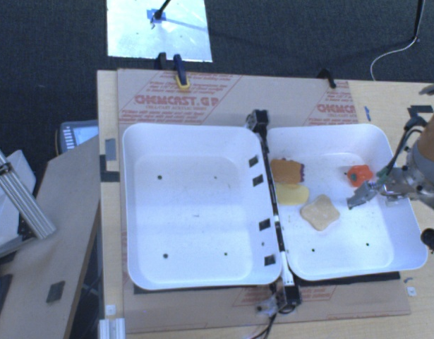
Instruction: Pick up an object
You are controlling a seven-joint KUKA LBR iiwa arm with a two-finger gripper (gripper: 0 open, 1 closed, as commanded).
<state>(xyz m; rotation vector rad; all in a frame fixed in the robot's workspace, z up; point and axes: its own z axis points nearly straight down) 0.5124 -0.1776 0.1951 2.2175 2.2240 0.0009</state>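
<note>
Gripper reaching in from the right over the right bin, and from above I can't tell its spread. Just beside it sits an orange object; a tan bread-shaped piece, a yellow piece and an orange-and-purple item lie further left. Best bet: centre squarely over one piece, then descend straight.

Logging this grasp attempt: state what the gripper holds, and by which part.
Nothing is visibly held. The gripper hovers in the right bin, just below the orange object and right of the tan piece.
</note>
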